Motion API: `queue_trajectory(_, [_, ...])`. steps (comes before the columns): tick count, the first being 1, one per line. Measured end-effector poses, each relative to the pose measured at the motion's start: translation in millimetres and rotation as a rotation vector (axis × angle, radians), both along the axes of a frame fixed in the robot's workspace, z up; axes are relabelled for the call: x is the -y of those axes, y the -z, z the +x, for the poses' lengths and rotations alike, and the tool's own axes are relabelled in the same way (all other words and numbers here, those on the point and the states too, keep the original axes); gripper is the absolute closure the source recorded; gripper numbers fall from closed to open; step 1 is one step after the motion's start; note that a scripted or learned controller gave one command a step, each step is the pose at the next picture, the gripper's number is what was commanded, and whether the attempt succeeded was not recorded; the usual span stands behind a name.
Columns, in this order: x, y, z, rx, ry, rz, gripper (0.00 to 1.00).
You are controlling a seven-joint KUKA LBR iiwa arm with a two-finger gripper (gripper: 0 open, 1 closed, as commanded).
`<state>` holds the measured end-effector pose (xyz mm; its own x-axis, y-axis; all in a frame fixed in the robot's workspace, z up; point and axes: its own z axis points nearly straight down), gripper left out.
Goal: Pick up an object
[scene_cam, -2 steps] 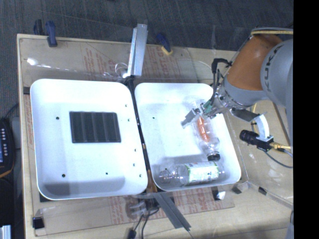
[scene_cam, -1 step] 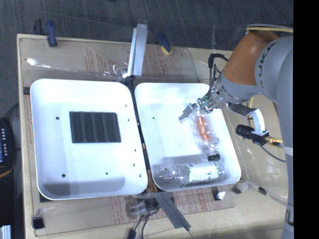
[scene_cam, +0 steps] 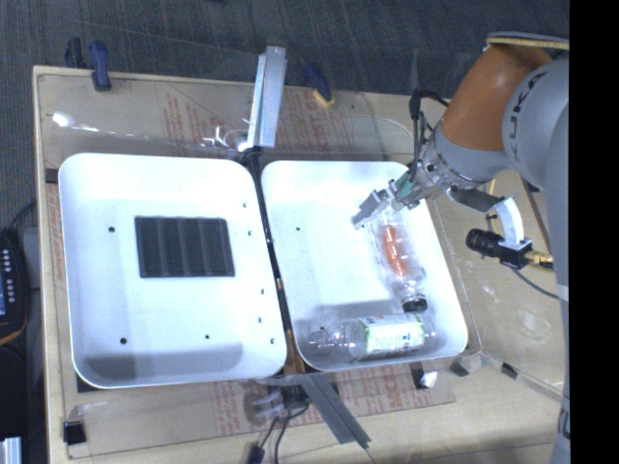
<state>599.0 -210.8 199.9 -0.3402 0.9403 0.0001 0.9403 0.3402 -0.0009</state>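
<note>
My gripper hangs over the upper right part of the right bin, reaching in from the right. Just below it lies a clear bottle with orange contents, its black cap pointing to the near side; the gripper is at the bottle's far end, and contact is unclear. A second clear bottle with a white and green label lies on its side along the bin's near wall. In the left bin rests a flat, dark grey ribbed block.
A metal bar stands behind the joint between the bins. Blue clamps hold the bench's far edge. A small black camera juts from the arm's wrist, right of the right bin.
</note>
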Motion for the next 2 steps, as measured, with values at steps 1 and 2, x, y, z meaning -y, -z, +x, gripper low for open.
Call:
queue_trajectory(1, [-47, 37, 2, -0.002, -0.083, 0.001, 0.00])
queue_trajectory(2, [-1, 10, 6, 0.000, -0.073, 0.000, 0.00])
